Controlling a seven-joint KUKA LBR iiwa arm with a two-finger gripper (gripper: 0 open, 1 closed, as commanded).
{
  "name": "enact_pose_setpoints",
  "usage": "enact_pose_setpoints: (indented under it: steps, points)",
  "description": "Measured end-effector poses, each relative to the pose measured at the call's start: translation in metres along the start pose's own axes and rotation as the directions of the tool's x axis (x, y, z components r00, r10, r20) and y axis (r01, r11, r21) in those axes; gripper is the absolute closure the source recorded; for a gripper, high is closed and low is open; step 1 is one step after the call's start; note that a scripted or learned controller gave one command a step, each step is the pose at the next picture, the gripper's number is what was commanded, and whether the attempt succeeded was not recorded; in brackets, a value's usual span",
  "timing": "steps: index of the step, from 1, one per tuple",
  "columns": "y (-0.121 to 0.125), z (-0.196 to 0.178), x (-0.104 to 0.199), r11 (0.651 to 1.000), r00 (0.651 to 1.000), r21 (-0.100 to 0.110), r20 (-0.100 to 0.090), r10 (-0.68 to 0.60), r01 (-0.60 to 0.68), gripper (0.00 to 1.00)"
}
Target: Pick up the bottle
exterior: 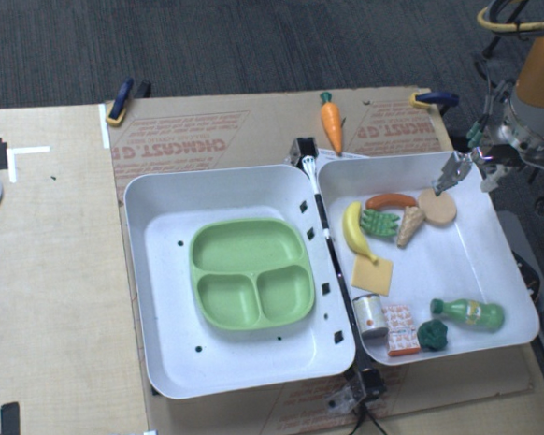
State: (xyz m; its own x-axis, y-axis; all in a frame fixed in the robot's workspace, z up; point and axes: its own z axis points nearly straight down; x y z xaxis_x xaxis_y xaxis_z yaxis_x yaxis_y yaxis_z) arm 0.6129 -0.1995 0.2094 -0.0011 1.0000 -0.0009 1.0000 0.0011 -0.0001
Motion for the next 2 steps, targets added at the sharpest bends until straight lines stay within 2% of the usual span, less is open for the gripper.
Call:
enact_pose_setpoints:
  steps: [1, 2]
  points:
    - [0.0, -0.01, 0.0, 1.0, 1.0, -0.001, 0.002, -0.003, 0.003, 1.0]
    - [-0.059, -0.022, 0.01, 0.995, 0.995, 0.0, 0.0, 0.096, -0.096, 1.0]
